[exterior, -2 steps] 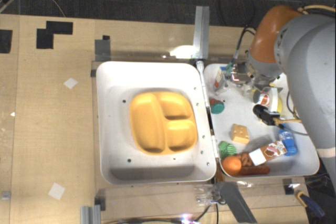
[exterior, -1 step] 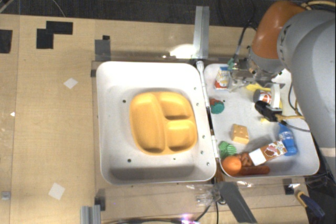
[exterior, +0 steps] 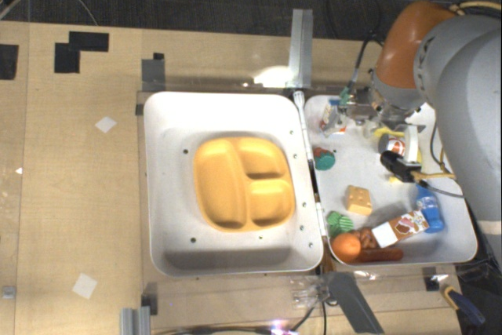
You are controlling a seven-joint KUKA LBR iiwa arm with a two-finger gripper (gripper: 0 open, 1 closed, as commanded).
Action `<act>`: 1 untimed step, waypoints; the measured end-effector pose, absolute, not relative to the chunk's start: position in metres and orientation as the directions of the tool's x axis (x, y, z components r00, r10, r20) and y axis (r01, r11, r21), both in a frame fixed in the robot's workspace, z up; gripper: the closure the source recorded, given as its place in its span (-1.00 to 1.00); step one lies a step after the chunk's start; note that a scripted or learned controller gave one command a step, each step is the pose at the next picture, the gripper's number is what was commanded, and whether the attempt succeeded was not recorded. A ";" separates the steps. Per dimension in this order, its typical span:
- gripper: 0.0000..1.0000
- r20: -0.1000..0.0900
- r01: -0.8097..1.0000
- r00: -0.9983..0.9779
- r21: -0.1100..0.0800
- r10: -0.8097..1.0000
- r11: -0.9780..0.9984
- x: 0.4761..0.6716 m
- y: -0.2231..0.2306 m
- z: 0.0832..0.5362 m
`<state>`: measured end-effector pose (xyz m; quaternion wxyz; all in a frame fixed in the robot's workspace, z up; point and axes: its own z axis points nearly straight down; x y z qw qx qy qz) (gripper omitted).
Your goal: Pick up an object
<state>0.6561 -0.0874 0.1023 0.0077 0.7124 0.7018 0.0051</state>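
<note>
Camera view looks down at a slant on a wooden tabletop (exterior: 70, 192) carrying two shallow white bins side by side. Sitting in the left bin (exterior: 169, 169) is a yellow divided tray (exterior: 243, 183). The right bin (exterior: 455, 235) holds the loose objects. The grey arm (exterior: 463, 82), with its orange band (exterior: 408, 39), reaches in from the right and hangs over the far end of the right bin, with the end effector (exterior: 357, 110) low near the bin's back left corner. Whether the end effector is spread or pressed together cannot be told, as the wrist hides it from above.

A small white and colourful item (exterior: 329, 118) lies just beside the end effector, on its left. A teal round piece (exterior: 325, 161) rests nearer the front, close to the dividing wall. A tan block (exterior: 358, 200) lies towards the middle of the bin, well apart from the end effector. At the near end an orange ball (exterior: 346, 247), a green piece (exterior: 337, 222), a brown sausage-like item (exterior: 380, 253) and a blue packet (exterior: 430, 214) cluster together.
</note>
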 end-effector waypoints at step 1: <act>-1.00 0.000 1.000 0.025 0.008 1.000 -0.025 0.671 -0.084 0.087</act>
